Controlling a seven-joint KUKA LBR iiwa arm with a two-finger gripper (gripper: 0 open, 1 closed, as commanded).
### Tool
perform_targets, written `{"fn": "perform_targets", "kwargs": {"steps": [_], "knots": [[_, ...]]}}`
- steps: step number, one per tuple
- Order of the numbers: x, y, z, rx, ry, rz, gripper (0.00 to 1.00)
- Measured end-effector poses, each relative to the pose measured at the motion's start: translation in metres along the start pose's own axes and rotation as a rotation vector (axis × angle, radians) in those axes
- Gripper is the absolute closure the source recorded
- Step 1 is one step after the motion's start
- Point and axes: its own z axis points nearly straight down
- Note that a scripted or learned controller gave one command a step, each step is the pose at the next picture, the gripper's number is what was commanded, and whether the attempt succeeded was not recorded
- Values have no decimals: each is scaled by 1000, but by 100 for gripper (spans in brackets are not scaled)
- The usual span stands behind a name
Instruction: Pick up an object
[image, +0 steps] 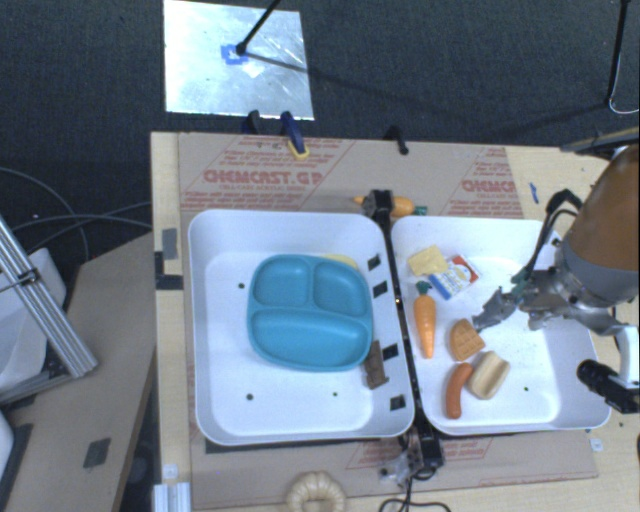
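Observation:
The right bin (540, 235) holds toy food: a carrot (426, 325), a sausage (457, 389), a bread roll (489, 375), a brown wedge-shaped piece (465, 340), a yellow cheese slice (428, 262) and a small red, white and blue packet (455, 277). My gripper (490, 311) hangs over the middle of this bin, its dark fingers pointing left, just right of and above the brown piece. Nothing shows between the fingers. The arm comes in from the right.
In the left bin (215, 300) lies a blue divided plate (308, 310), with a small brown piece (375, 366) at the bin's right wall. A divider with black clips (396, 310) separates the bins. A yellow toy (401, 207) lies behind them.

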Motion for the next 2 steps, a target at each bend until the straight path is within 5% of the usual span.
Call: {"fn": "perform_targets", "kwargs": {"steps": [1, 2], "knots": [[0, 3, -6, -13, -2, -3, 0], [7, 7, 39, -10, -1, -1, 0]]}}
